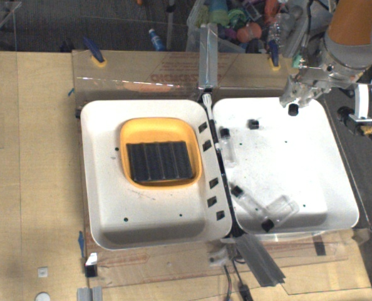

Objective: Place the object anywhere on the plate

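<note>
A dark ridged rectangular object (160,162) lies flat on the yellow plate (158,126) in the left bin (104,212). It covers most of the plate's floor and sits inside the rim. My gripper (297,99) hangs over the far edge of the right bin (324,168), well to the right of the plate and apart from the object. I see nothing held under it.
The right bin holds a clear plastic piece (280,207) near its front and small black bits (253,124). A divider with black tabs (212,168) separates the bins. A crate of colourful toys (248,8) stands behind the bench.
</note>
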Controlling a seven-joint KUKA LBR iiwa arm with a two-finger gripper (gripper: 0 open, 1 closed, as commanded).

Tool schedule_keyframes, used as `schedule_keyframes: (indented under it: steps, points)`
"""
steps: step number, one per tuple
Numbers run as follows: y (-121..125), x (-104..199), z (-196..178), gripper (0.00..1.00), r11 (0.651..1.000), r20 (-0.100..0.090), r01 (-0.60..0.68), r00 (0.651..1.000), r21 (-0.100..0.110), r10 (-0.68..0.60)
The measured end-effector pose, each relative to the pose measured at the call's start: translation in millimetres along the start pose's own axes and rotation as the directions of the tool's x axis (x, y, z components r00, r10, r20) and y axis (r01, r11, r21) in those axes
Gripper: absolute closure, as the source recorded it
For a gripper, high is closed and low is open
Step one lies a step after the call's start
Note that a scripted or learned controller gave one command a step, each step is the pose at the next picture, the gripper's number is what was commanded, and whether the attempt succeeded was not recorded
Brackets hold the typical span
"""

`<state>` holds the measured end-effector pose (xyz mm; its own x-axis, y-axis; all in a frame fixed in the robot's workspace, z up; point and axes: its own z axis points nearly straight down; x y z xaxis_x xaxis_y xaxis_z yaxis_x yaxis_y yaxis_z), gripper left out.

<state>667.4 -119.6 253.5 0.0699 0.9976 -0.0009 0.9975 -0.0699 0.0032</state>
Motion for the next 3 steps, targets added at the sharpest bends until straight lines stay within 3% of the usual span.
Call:
schedule_keyframes:
  steps: [1,2,3]
  points:
    - [-1.5,10.9,56.7,1.00,0.963,-0.004,0.269,0.963,0.005,-0.269]
    - [-4.4,54.7,43.2,1.00,0.932,-0.003,0.362,0.932,0.003,-0.362]
    - [-5.5,75.4,27.6,1.00,0.912,-0.001,0.409,0.912,-0.001,-0.409]
